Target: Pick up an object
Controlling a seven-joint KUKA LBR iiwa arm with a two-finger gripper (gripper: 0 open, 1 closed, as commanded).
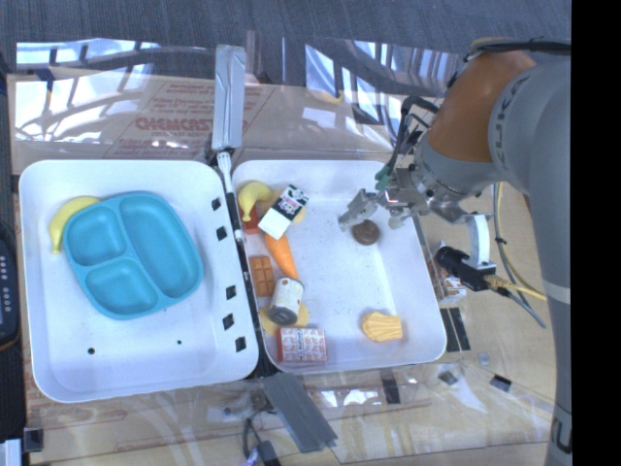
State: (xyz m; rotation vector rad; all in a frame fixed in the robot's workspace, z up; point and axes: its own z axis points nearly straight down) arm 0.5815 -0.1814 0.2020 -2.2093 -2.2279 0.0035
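1. The gripper (361, 210) hangs low over the right bin (412, 333), in its upper middle, at the end of the grey arm (524, 115) that reaches in from the right.
2. Whether the gripper is spread or pressed together cannot be told; nothing shows clearly pinched in it.
3. A small brown disc (366, 232) lies on the bin floor just below the gripper tip, very near or touching it; contact cannot be told.
4. Along the right bin's left side, well apart from the gripper, sits a cluster: a banana (252, 197) at the top, a black-and-white carton (282, 212) tilted against it, and a carrot (281, 255) slanting down below the carton.
5. Below the carrot are a brown waffle bar (260, 274), a can (285, 301) lying on its side, and a red-patterned box (303, 345) near the front wall.
6. A yellow ridged piece (382, 327) lies alone near the bin's front right corner.
7. The left bin (39, 357) holds a blue divided plate (134, 252), with a second banana (68, 216) tucked at the plate's upper left edge.
8. Both bins rest side by side on the counter (126, 115).
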